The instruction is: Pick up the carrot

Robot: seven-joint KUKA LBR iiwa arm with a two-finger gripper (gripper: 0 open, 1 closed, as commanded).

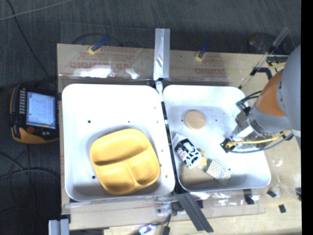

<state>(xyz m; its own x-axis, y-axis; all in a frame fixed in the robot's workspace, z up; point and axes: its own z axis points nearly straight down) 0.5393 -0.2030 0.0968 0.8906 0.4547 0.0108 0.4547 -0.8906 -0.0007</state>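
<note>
My gripper [238, 135] hangs over the right part of the right bin [215, 93], reaching in from the right under the arm's orange band. A round tan disc [195, 120] lies on the bin floor to its left, well apart from it. A black-and-white patterned object [189, 153] lies near the bin's front left. Touching its right end is a small pale object with a checkered pattern [218, 170]. Nothing is seen held at the gripper.
The left bin [88, 102] holds a yellow divided plate [125, 159] in its front half. A raised divider [166, 131] separates the two bins. A handheld control unit with a lit screen [35, 112] lies off the bench at the left.
</note>
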